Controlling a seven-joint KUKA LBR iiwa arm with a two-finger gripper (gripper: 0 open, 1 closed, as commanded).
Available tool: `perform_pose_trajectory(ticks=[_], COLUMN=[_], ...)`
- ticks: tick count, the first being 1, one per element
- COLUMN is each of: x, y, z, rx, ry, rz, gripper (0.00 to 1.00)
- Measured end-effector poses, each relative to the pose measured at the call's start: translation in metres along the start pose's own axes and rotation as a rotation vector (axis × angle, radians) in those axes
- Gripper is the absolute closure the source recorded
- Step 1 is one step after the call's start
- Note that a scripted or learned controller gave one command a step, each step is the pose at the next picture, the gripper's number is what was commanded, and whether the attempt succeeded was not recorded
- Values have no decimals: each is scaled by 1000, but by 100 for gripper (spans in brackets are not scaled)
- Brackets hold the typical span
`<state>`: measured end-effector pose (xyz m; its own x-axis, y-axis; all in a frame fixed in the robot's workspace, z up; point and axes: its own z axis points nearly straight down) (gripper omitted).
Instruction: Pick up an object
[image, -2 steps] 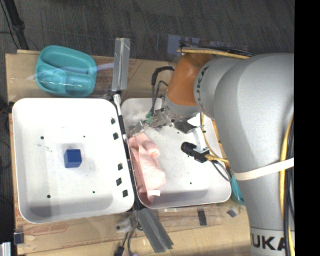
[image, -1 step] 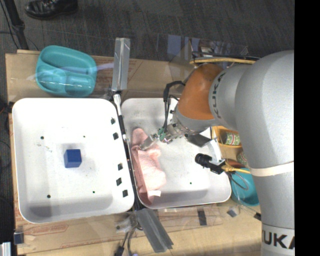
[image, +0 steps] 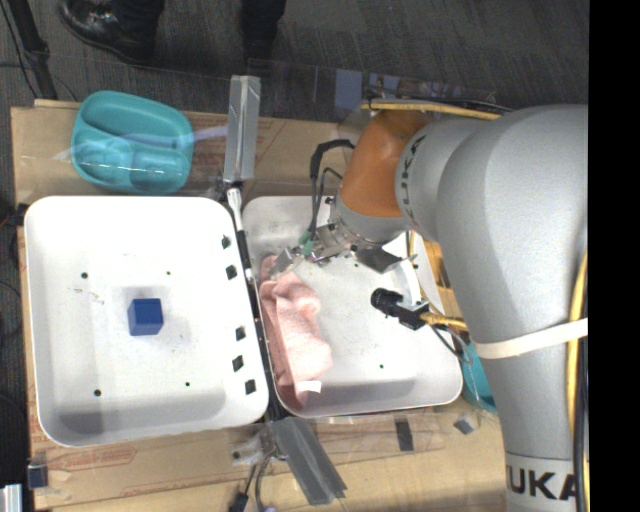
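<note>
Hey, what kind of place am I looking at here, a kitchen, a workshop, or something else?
Most likely a robotics lab or test cell. A large grey KUKA arm reaches over two white bins on a taped cardboard-covered bench, with odd practice items inside: a blue block and a pink cloth.

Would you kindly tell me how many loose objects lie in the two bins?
2: a small blue cube in the left white bin, a pink cloth in the right bin. The arm may hide others.

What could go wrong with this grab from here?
The claw sits at the top end of the pink cloth, close to the right bin's left wall, so it may scrape the wall or pinch only a fold that slips out. The blue block lies far off in the left bin.
</note>
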<state>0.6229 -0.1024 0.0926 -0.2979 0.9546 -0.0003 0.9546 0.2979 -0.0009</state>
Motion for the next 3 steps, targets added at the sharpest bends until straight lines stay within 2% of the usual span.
perform_pose_trajectory(ticks=[1,2,3], x=[-7,9,10], y=[-64,-8,-57], z=[0,1,1], rx=[0,1,1], ry=[1,1,1], rz=[-81,-18,-26], gripper=[0,0,0])
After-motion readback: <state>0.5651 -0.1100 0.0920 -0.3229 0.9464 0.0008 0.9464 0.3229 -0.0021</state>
